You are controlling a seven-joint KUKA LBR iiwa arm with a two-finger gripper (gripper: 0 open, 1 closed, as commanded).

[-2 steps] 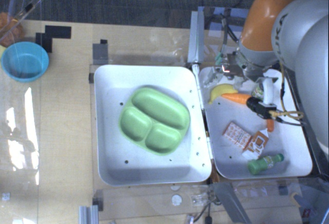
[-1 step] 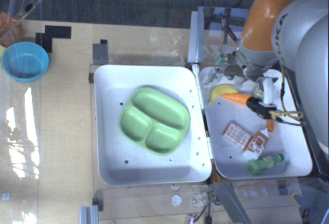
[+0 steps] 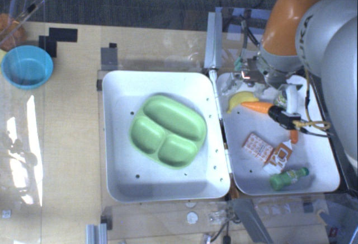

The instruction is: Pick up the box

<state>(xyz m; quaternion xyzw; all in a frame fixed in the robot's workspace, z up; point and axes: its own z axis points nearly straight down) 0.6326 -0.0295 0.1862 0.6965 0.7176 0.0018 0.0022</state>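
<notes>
The gripper hangs over the right bin's far end; its state I cannot tell. The box lies flat mid-bin, likely light, stiff cardboard; pinch across its narrow sides.

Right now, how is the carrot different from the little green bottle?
The carrot is orange and tapers to a point; the green bottle is green and rounded. The carrot lies near the top of the right bin, beside the banana, under the arm; the green bottle lies near the bottom edge, below the box. Both lie on their sides in that bin.
</notes>
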